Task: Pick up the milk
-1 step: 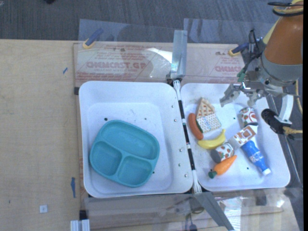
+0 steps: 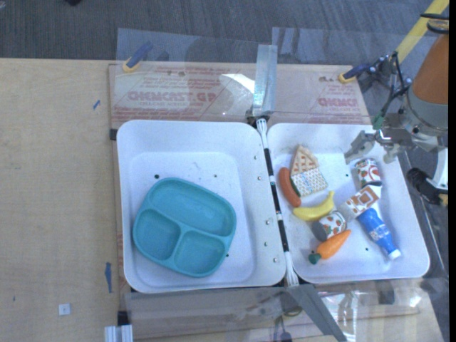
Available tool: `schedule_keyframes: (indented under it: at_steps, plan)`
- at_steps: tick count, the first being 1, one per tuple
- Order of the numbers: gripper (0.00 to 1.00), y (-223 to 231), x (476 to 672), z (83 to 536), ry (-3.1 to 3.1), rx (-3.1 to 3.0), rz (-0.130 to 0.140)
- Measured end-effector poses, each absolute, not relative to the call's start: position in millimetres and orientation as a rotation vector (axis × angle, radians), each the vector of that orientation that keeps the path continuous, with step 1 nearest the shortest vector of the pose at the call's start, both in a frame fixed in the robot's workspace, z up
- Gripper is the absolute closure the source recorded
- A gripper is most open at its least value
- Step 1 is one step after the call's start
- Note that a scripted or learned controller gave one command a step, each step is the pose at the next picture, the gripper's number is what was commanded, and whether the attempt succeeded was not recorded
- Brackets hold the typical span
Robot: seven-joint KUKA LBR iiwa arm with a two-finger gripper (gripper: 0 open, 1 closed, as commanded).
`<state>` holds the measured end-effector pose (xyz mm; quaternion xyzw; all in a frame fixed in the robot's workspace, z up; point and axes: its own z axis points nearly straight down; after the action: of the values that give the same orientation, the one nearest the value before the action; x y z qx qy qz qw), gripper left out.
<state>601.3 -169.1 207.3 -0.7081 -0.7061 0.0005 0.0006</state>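
Nearest the camera in the right bin point(image 2: 420, 266): carrot point(image 2: 330, 246), a small can point(image 2: 330, 225) touching it, and a blue tube point(image 2: 377, 232). Banana point(image 2: 315, 209) just behind. Milk carton point(image 2: 307, 171) lies on its side at the bin's left, beside a sausage point(image 2: 289, 187). Two more small cartons point(image 2: 365, 184) lie further right. Left bin point(image 2: 135, 148) holds a teal divided plate point(image 2: 185, 225). End effector point(image 2: 376, 141) hovers over the right bin's far right corner, well apart from the milk; grip state cannot be told.
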Motion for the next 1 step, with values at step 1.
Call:
schedule_keyframes:
  at_steps: [1]
  plan:
    - [0.0, -221.0, 589.1, 134.0, -2.252, -2.186, -0.002]
